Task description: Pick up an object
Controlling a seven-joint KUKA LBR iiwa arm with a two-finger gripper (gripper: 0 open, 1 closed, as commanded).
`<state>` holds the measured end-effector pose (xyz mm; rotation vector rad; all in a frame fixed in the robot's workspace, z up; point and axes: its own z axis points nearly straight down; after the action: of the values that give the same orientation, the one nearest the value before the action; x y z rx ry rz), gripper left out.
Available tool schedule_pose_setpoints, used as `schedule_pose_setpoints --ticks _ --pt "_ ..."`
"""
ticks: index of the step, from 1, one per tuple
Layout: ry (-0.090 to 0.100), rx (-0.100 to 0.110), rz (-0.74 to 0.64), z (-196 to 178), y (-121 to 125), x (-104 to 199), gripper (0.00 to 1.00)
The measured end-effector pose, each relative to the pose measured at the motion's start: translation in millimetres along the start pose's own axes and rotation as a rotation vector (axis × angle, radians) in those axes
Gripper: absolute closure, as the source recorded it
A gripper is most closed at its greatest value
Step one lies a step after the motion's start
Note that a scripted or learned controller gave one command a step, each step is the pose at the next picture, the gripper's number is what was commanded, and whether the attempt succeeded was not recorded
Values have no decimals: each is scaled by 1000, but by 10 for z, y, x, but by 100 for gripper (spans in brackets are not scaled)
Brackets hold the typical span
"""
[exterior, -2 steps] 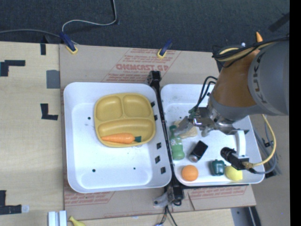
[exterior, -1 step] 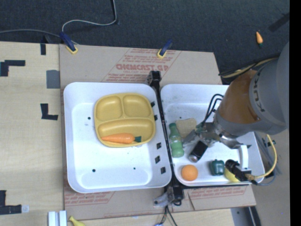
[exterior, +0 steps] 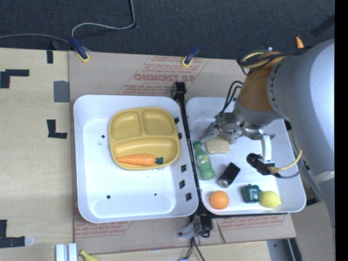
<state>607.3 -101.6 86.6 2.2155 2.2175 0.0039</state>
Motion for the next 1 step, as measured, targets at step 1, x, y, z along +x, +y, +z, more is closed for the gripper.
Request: schedule_pose_setpoints --ticks 1 --pt "0 2 0 -3 -357 1 0"
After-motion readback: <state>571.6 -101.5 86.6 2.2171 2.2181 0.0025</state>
